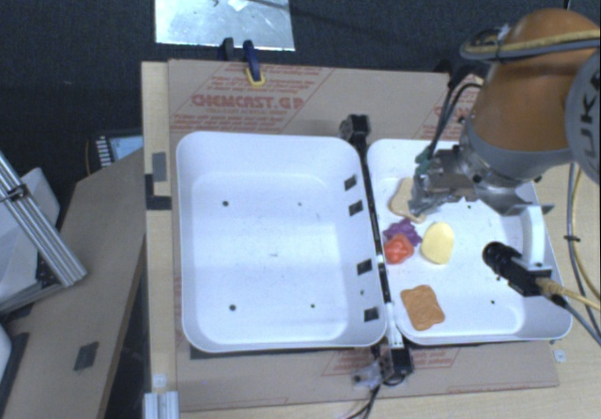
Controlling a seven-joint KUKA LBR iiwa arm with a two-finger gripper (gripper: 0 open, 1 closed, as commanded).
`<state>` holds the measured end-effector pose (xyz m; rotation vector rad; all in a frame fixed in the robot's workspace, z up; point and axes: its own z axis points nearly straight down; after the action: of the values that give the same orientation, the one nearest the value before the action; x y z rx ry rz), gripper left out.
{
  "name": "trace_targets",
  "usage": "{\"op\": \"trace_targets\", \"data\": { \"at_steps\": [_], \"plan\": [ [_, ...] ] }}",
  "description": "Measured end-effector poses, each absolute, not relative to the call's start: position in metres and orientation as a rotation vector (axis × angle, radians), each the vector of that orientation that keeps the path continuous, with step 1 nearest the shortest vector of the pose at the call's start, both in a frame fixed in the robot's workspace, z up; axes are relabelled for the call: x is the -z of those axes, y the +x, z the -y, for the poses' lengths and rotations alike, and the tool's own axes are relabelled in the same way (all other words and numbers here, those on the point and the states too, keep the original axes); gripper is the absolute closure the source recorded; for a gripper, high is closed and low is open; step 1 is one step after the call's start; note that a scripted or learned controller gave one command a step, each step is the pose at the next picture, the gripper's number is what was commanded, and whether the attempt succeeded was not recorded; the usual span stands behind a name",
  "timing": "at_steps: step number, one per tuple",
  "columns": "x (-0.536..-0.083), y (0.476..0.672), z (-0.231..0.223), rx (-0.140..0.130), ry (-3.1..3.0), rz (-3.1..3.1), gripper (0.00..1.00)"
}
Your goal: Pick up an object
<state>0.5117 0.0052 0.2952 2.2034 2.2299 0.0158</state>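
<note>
The pincer point(420, 206) hangs low in the right bin point(470, 318), its tip touching a pale tan piece point(403, 198); its state I cannot tell. Below it lie a yellow lemon-like object point(438, 243), red-purple item point(399, 245) and orange-brown slab point(423, 306).

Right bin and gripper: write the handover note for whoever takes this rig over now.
Gripper: low in the right bin, at its upper left, over the tan flat piece. Whether it grips anything can't be seen.
Objects, all in the right bin: pale yellow lump near the middle; red piece and purple piece by the divider side; orange-brown slab toward the front.
Left bin: nothing has been dropped there.
Done: arm brought down to the tan piece.
Left: confirm a grasp, then lift an object.
</note>
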Motion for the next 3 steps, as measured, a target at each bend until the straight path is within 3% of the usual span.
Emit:
{"op": "trace_targets", "data": {
  "at_steps": [1,2,3],
  "plan": [
    [-0.395,0.53,-0.048,-0.015,2.206,-2.226,1.0],
    [-0.425,0.52,-0.101,-0.008,2.21,-2.229,1.0],
    [-0.336,0.485,-0.066,0.007,2.226,-2.222,1.0]
  ]
}}
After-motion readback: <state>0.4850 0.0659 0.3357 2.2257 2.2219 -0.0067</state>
